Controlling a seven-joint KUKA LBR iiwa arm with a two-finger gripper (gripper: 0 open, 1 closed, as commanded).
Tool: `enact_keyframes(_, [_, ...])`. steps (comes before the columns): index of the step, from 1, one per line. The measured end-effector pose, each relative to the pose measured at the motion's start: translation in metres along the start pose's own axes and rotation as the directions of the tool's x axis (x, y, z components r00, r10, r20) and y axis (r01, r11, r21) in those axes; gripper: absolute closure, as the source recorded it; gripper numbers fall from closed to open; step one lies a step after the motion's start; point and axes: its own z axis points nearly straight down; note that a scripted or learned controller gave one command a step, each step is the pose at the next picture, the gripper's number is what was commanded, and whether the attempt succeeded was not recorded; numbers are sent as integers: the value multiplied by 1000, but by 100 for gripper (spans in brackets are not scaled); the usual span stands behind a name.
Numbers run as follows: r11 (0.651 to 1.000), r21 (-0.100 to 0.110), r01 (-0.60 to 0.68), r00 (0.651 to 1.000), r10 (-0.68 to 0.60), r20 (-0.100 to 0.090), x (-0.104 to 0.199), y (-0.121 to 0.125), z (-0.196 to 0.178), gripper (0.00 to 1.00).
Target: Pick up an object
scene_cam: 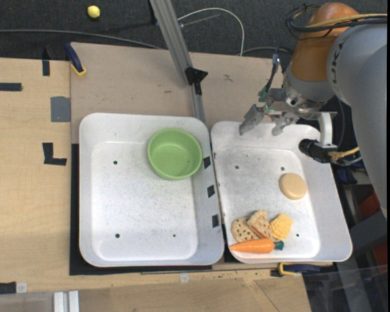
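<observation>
Bench (136,90), wood-toned, bearing two shallow white bins side by side. Left bin (104,194): one green bowl (175,153), upright, near the far right corner. Right bin (312,239): one tan round disc (292,186) toward the right wall, well apart from the rest; clustered at the near edge, a brown waffle-like cracker (242,229), a tan bread-like piece (260,223), a yellow corn-like piece (281,226), and an orange carrot (253,246) lying flat just in front of them, touching or nearly touching. Gripper (265,123): poised above the far rim of the right bin, fingers spread apart, nothing between them. Arm (351,51), grey with orange band, reaching in from the right. Yellow ball (93,11) on the dark floor beyond the bench, out of play. Task status: not begun as far as visible; no object lifted, all items resting in their bins. Remaining, by judgement: choice of target, descent, closure on it, lift. Nearest candidate: the disc; cluster likely harder to separate.
</observation>
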Motion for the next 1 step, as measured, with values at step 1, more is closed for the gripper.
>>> enact_keyframes(1, [1000, 0, 0, 1000, 0, 0, 0, 0, 0, 0])
